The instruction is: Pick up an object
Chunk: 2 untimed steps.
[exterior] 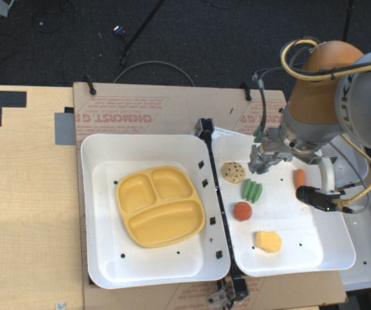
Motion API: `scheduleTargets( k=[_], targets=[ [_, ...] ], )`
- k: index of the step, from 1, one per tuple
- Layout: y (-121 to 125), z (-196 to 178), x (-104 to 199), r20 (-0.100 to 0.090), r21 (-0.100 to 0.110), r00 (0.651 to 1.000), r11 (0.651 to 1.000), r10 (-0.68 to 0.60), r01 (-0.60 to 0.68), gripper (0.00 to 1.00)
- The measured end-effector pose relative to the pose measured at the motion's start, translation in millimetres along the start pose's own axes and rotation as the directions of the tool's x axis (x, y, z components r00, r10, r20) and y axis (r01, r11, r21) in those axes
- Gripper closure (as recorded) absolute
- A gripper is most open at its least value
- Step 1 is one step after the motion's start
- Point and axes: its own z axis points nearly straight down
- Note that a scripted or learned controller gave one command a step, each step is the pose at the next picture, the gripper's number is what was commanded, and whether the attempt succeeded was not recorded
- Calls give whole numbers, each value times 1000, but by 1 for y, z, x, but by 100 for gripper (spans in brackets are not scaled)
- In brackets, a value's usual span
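The gripper (261,165) hangs over the right bin (340,250) near its far edge; its opening cannot be told. A cookie (233,171) lies just beside it, by the dividing edge.

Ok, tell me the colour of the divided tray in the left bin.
Yellow: the divided tray shows plainly in the camera view.

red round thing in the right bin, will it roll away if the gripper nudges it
Probably. The red round thing looks ball-like with a small top dimple, lying free on the smooth white bin floor, so a sideways nudge likely rolls it. It looks like a small toy tomato, likely light. The green piece close above might stop it.
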Motion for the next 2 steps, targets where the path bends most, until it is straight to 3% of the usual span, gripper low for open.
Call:
scheduleTargets(
  k=[2],
  targets=[
    [12, -3, 115, 1, -1, 1000, 1000, -1, 1, 100]
  ],
)
